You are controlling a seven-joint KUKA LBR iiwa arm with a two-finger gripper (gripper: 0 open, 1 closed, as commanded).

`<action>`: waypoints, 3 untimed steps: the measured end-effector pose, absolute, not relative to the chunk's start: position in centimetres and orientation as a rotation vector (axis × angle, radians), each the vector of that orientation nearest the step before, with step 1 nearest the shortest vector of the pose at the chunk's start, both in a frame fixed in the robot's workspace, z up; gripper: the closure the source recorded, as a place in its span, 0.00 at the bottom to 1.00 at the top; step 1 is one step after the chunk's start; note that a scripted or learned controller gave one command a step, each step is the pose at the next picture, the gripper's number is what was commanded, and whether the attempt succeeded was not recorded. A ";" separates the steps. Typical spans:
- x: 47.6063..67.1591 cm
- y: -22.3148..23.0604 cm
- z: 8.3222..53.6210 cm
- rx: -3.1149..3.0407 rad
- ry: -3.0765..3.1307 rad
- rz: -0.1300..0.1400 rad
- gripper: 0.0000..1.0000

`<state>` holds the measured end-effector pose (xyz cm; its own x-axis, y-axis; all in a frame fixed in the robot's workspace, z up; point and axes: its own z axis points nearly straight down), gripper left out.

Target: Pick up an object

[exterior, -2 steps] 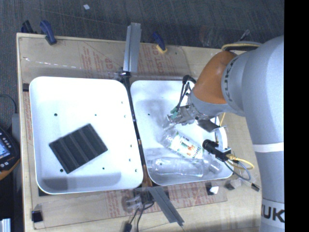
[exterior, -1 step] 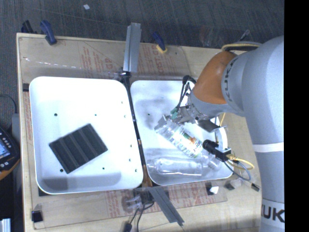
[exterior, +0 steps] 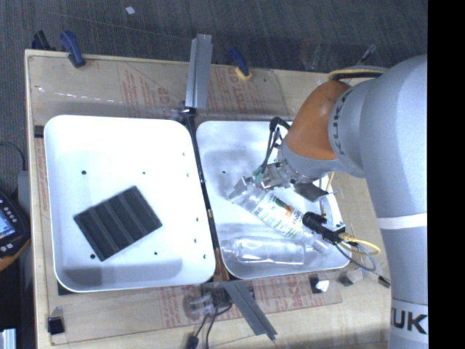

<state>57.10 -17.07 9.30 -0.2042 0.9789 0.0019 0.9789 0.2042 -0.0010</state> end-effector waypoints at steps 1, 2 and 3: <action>57.2 -17.0 10.3 -1.977 -2.437 -0.002 1.00; 57.2 -17.0 10.3 -1.977 -2.437 -0.002 0.00; 57.6 -20.6 9.3 -1.882 -2.519 0.000 0.00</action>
<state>57.63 -20.60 9.29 -0.2834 0.9590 -0.0019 0.9590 0.2834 0.0017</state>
